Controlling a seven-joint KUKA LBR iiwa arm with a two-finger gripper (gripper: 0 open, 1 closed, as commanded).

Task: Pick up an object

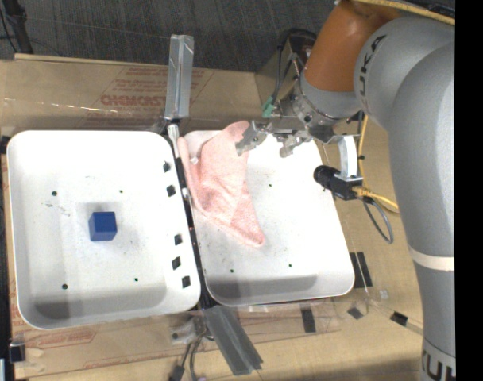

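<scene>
The gripper (268, 143) is seen spread apart above the far edge of the right bin (305, 244), nothing between its 2 fingers. A pink cloth (222, 185) lies along that bin's left side. 1 blue cube (103, 225) sits in the left bin (35, 213).

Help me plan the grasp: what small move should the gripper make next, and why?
Probably lower the gripper onto the pink cloth. It sits above the cloth's upper edge in the right bin, fingers apart, holding nothing.
</scene>
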